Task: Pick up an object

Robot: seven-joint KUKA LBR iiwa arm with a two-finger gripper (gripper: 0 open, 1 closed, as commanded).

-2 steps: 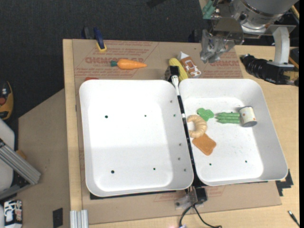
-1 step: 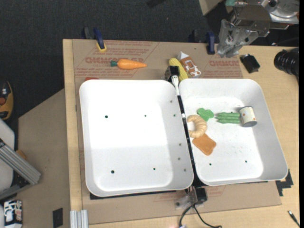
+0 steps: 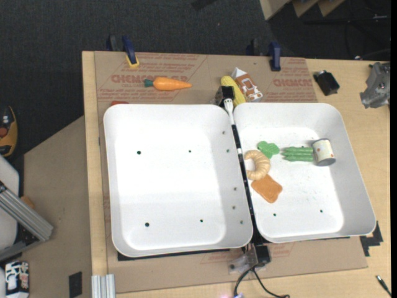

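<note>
left bin (image 3: pixel 124 166), nothing much to say. toy carrot (image 3: pixel 169 84) on bench behind it, long axis sideways, tip pointing right toward corn.

corn cob (image 3: pixel 229 85) plus small snack packet (image 3: pixel 249 87) on bench right at seam between bins, back edge.

right bin (image 3: pixel 347 185): croissant-ish pastry (image 3: pixel 258 164) near bin's left wall, orange wedge (image 3: pixel 268 189) touching it on front side. green toy (image 3: pixel 288 152) lies sideways, leafy end left, other end touching small silver can (image 3: pixel 323 152) tipped on side.

gripper (image 3: pixel 376 85) way off past right bin's back-right corner, over bench. jaws, can't tell, too blurry.
</note>
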